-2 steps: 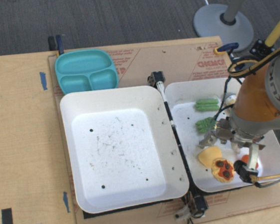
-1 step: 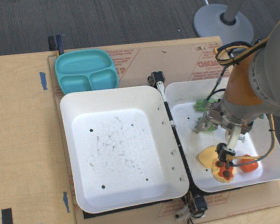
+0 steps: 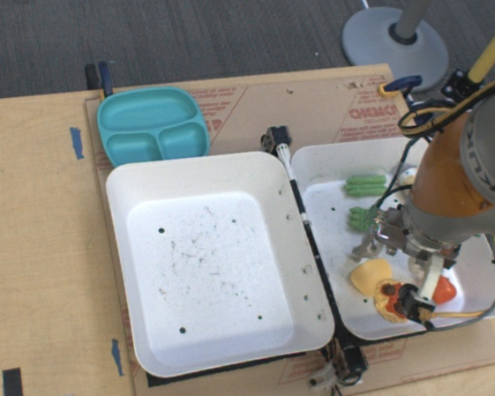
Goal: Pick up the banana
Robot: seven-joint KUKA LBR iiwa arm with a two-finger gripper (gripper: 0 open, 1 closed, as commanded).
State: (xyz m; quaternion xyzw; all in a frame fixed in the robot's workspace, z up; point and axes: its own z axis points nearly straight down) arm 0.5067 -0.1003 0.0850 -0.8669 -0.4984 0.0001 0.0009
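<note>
Yellow banana (image 3: 371, 276) lies low in the right bin (image 3: 335, 183), lower right of frame, partly hidden beside the gripper (image 3: 404, 246); I cannot tell how far the gripper is open. Red print on the cardboard (image 3: 246, 104) is unreadable.

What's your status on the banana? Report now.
Gripper low in right bin, beside banana. Banana lying on bin floor, near front wall. Green pieces close behind gripper, red piece alongside.

Divided tray (image 3: 151, 124) behind left bin (image 3: 210, 259), banana (image 3: 371, 275) in right bin (image 3: 328, 203), seemingly near its front
</note>
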